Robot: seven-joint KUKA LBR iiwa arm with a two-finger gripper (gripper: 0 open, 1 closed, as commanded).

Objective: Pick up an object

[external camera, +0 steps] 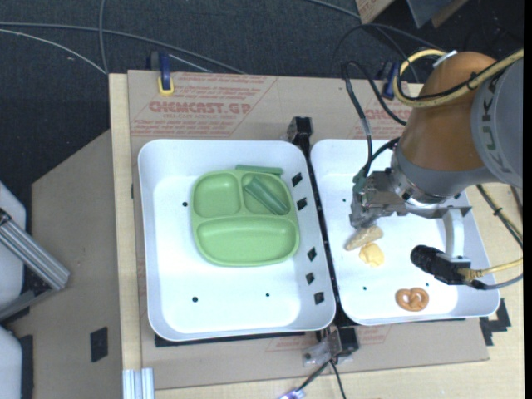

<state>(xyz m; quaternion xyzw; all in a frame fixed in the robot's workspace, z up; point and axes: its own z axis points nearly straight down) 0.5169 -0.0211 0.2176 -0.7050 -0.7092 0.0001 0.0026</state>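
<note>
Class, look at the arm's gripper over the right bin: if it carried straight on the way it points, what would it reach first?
The gripper points down, and just beneath it lies the beige piece, so probably that comes first. The height between them is unclear from this slanted view.

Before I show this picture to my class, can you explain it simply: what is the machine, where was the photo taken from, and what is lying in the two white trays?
The photo comes from one fixed camera above a bench, looking down at a slant. The grey and orange machine entering from the right is a robot arm. Its hand hangs low over the right tray, just above a pale food piece. Nothing can be seen held between its fingers. Close by lie a yellow piece and a small brown pretzel. The left tray holds a green divided plate with a green item in one compartment. The job is to pick up an object.
</note>
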